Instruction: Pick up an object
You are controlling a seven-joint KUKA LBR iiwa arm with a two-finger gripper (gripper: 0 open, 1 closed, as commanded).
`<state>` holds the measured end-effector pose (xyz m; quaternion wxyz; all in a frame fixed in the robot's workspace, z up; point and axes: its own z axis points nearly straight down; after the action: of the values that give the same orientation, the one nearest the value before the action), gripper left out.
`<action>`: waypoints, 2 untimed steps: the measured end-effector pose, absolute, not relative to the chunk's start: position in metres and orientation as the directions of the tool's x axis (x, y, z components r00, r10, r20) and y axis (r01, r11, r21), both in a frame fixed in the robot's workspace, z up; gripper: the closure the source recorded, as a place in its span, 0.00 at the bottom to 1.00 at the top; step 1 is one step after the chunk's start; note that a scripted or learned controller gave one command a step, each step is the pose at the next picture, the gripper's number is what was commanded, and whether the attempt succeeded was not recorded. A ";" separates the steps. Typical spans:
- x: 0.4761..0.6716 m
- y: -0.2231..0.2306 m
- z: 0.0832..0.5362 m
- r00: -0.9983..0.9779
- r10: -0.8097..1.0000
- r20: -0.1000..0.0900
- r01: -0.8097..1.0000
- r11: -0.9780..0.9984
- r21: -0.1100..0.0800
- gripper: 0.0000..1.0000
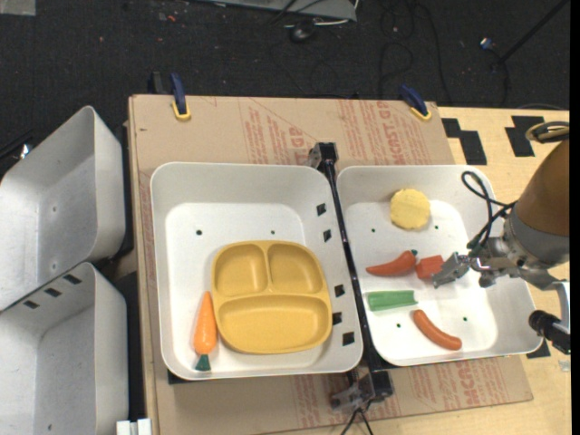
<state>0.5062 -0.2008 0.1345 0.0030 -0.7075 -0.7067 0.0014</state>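
Note:
The right bin point(507, 333) holds several toy foods. A yellow round piece point(410, 208) lies at the back and a red chili pepper point(392, 265) in the middle. A small red piece point(429, 266) lies just right of the pepper. Toward the front are a green stick point(391, 301) and a reddish sausage point(437, 329). My gripper point(450, 270) reaches in from the right, low over the bin, with its tip right beside the small red piece. Whether it touches that piece is not visible.
The left bin point(172, 243) holds a yellow divided plate point(272, 297) with an orange carrot point(205, 324) along its left side. A black divider point(340, 234) separates the bins. Cables loop off the wrist point(480, 198) above the right bin's far right corner.

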 end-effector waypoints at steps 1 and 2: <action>0.505 -0.200 0.090 0.001 1.000 0.001 1.000 -0.001 -0.004 0.00; 0.506 -0.200 0.102 0.002 1.000 0.000 1.000 -0.002 0.000 1.00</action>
<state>0.5065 -0.2003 0.1021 0.0000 -0.7078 -0.7065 -0.0001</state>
